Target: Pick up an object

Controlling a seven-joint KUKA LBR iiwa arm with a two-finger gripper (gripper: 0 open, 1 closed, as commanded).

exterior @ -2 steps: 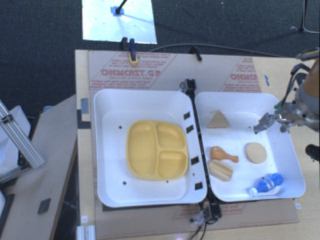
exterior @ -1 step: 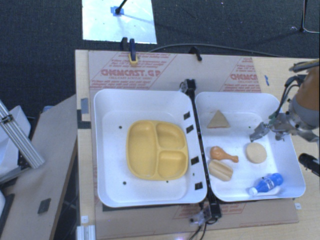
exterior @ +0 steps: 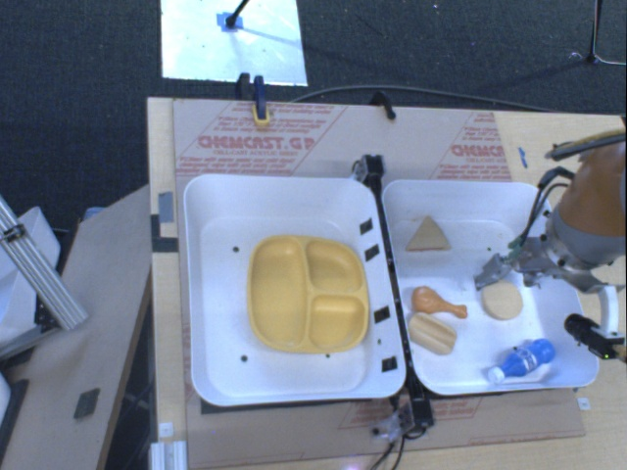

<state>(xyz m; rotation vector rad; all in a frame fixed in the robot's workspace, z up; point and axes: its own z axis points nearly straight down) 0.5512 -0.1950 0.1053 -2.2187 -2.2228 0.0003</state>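
The right bin [exterior: 460, 196] holds a tan triangular piece [exterior: 428, 235], an orange drumstick [exterior: 438, 304], a beige bread roll [exterior: 432, 333], a round pale cookie [exterior: 503, 303] and a blue bottle [exterior: 523, 359] lying on its side. My gripper [exterior: 498, 270] reaches in from the right and hangs low over the bin, just above the cookie's upper left edge. The arm's orange band [exterior: 600, 196] sits over the bin's right rim. Nothing can be seen held.
The left bin [exterior: 211, 262] carries a yellow divided plate [exterior: 307, 293]. A black hinged divider [exterior: 384, 282] runs between the bins. A black fitting [exterior: 590, 334] juts out by the right bin's right rim. The bench's cardboard edge surrounds both bins.
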